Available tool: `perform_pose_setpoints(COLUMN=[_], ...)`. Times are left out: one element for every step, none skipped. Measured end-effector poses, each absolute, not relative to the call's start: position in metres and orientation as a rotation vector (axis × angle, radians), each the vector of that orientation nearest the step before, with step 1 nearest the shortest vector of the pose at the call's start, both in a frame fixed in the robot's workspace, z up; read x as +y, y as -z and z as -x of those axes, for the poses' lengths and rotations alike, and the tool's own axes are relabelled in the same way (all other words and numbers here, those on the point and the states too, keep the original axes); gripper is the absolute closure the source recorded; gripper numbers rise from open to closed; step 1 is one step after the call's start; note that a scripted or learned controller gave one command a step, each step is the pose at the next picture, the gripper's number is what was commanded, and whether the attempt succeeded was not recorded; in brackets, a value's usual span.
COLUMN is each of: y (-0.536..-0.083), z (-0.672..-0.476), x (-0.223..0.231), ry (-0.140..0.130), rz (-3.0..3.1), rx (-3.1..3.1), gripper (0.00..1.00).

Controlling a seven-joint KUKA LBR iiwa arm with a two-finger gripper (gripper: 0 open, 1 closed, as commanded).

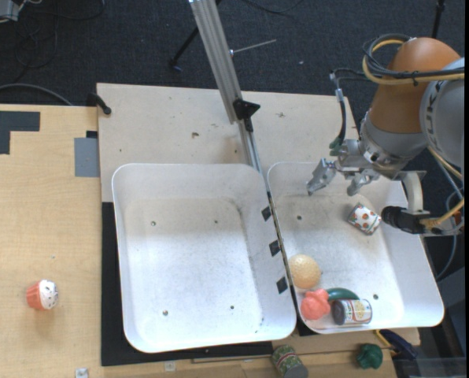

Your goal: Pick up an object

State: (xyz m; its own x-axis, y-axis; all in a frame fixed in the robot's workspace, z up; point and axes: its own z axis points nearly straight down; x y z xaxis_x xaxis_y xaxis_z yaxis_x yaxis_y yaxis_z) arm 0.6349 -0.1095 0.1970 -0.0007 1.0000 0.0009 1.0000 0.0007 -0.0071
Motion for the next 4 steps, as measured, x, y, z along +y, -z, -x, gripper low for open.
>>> perform_pose_setpoints(y=[-0.145, -0.091, -0.104, -0.146], z=[-0.634, -0.633, -0.634, -0.635], x=[-0.100, -0.099, -0.100, -0.102], ry=[-0.007, -0.008, -0.003, 0.001], rz=[2.216, 2.216, 2.224, 2.227], rx=[-2.217, -2.218, -2.214, -2.217], gripper=[0.00, 0.00, 1.00, 1.00])
